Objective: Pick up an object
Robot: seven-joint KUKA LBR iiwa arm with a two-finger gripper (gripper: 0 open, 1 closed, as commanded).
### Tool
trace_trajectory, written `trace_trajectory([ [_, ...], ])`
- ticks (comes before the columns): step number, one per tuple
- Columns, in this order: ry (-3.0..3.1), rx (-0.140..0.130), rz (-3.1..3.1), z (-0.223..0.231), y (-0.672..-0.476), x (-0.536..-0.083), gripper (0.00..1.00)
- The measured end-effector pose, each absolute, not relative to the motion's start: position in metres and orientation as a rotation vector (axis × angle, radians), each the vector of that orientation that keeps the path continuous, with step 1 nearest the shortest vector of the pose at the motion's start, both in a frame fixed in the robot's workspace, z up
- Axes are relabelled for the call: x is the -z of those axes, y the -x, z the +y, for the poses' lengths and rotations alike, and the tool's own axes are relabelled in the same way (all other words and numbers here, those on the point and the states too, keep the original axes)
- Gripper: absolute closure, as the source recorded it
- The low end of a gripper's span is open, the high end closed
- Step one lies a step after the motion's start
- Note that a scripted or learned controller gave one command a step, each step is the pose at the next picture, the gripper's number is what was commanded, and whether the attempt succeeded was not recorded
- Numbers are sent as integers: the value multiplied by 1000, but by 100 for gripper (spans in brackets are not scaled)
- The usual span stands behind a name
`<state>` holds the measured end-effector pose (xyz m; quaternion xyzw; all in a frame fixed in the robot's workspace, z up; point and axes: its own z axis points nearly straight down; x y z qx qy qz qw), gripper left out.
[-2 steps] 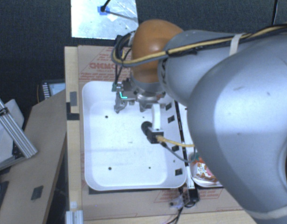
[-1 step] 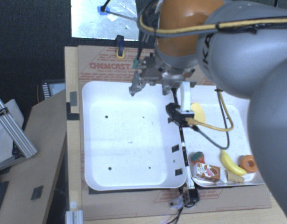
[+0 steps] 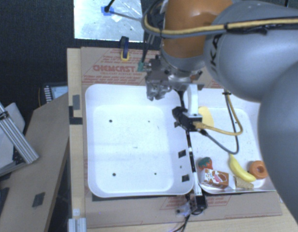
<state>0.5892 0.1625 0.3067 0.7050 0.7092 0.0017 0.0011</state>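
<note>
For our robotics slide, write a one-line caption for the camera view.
KUKA arm's gripper hovers at the left bin's far edge; banana and orange ring lie in the right bin.

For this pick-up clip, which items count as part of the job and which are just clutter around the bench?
Part of the job:
claw, over the left bin's far edge
banana, orange ring, red-and-white packet, yellow piece, all in the right bin

Just lying about:
left bin
cardboard sheet under the bins
yellow clamp
foil sheet
</note>
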Motion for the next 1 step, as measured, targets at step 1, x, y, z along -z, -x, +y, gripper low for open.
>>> trace_trajectory([
  [1,-2216,5,2231,195,-608,-214,100],
])
